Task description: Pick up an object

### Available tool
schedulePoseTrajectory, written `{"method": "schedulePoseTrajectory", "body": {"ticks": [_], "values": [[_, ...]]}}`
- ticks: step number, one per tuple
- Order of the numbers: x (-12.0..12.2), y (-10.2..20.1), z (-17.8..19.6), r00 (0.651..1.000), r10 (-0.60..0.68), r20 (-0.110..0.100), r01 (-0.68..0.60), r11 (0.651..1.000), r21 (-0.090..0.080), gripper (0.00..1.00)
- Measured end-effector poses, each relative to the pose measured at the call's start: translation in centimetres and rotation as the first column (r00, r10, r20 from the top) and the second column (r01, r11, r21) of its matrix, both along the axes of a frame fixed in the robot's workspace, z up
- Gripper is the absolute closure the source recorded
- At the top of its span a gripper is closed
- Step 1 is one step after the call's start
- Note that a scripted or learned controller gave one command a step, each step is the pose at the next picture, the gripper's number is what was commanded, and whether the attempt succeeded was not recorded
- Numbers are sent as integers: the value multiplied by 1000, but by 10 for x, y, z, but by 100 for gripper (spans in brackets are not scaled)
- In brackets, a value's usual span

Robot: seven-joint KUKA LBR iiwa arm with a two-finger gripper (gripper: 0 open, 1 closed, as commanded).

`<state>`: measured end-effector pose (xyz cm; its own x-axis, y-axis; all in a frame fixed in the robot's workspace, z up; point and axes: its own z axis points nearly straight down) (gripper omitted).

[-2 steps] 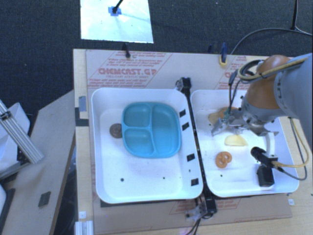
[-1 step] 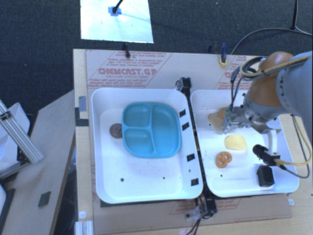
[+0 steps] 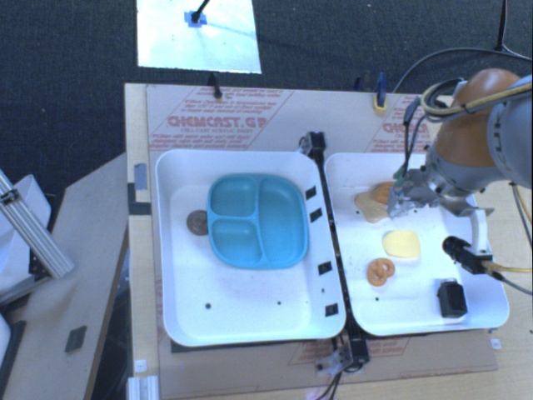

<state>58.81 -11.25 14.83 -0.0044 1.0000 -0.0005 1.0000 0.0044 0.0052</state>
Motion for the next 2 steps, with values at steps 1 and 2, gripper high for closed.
{"method": "schedulePoseTrajectory", "body": {"ticks": [1,2], "values": [[2,0,54,1000,1,2,-1,1000,-1,100],[1,48,66,1000,6,-2,-6,1000,2,100]]}}
